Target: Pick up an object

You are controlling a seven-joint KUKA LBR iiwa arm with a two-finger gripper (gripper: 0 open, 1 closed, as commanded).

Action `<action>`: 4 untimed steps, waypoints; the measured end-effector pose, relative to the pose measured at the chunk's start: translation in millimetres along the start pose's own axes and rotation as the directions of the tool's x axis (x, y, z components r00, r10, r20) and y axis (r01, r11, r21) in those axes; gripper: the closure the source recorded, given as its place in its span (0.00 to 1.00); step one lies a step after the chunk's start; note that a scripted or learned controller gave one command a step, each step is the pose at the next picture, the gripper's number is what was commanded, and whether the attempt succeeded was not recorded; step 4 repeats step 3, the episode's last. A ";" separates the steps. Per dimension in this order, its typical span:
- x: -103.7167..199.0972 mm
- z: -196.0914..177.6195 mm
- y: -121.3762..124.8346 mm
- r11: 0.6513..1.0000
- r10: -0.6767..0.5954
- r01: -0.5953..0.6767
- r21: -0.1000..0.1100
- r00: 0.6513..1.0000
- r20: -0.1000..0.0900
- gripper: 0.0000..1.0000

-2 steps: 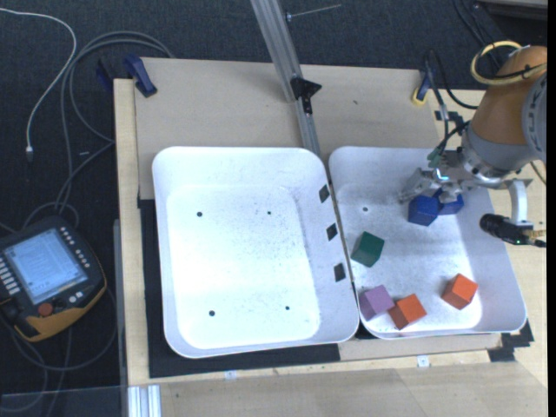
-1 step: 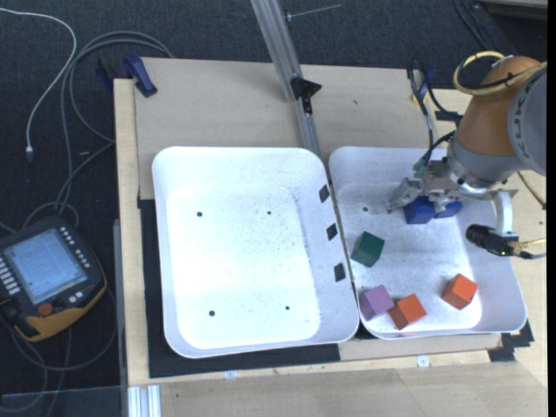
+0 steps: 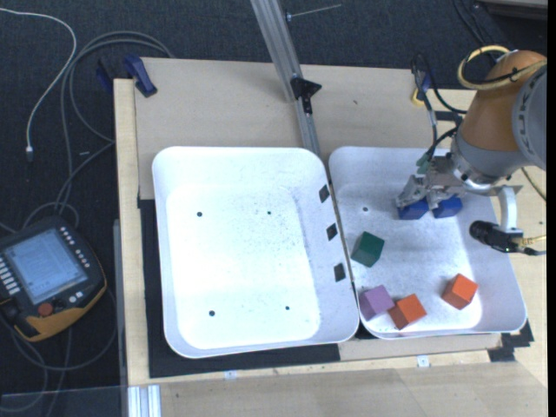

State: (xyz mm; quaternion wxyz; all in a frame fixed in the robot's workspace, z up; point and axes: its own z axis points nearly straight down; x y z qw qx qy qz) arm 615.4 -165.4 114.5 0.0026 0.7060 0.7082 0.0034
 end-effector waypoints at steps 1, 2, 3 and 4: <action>86.2 9.5 -40.6 1.000 -0.004 0.004 0.015 1.000 -0.005 1.00; 177.7 -90.6 -31.7 1.000 -0.005 0.005 -0.001 1.000 0.000 1.00; 219.5 -99.2 -60.6 1.000 -0.003 0.003 0.013 1.000 -0.003 1.00; 219.5 -99.2 -60.6 1.000 -0.003 0.003 0.013 1.000 -0.003 1.00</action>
